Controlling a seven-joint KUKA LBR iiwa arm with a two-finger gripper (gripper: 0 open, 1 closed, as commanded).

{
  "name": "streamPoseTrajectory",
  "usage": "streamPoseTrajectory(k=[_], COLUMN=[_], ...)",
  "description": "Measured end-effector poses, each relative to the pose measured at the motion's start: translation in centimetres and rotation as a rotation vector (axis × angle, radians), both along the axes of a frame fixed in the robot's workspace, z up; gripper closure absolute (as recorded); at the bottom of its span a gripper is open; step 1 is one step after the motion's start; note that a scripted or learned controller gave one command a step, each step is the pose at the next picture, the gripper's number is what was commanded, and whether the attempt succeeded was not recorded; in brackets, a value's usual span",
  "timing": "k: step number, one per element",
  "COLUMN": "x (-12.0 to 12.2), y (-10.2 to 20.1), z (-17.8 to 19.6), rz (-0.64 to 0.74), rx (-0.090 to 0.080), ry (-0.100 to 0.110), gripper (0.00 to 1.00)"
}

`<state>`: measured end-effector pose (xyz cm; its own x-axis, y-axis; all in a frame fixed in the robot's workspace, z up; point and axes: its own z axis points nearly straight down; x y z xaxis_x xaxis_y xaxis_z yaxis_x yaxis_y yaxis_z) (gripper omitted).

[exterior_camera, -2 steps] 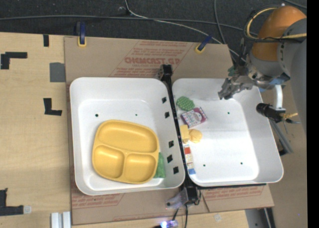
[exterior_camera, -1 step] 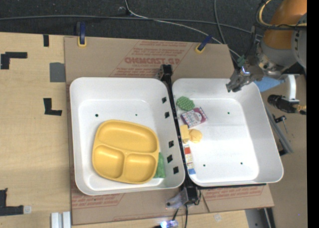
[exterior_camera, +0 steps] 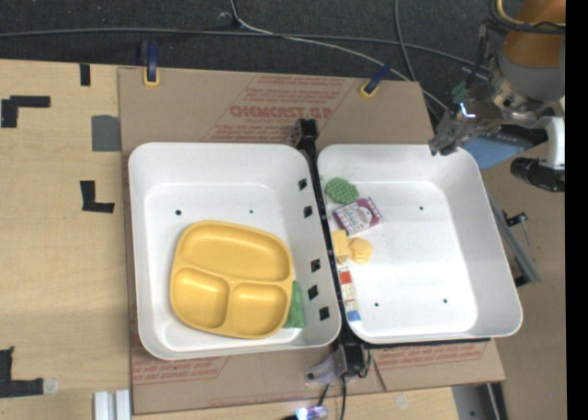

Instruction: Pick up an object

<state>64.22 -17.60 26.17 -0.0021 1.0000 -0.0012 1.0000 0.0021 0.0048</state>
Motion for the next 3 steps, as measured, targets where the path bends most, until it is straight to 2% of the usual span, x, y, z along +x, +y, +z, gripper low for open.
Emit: streamPoseTrajectory(k=[1, 3], x=[-0.1, -2.1], y=[5.0, 16.3], z=[-1.5, -3.9], rz=[0.003, 0.004], rx=[0.002, 0.003], ry=[0.007, 0.008], gripper=[1.0, 1.0])
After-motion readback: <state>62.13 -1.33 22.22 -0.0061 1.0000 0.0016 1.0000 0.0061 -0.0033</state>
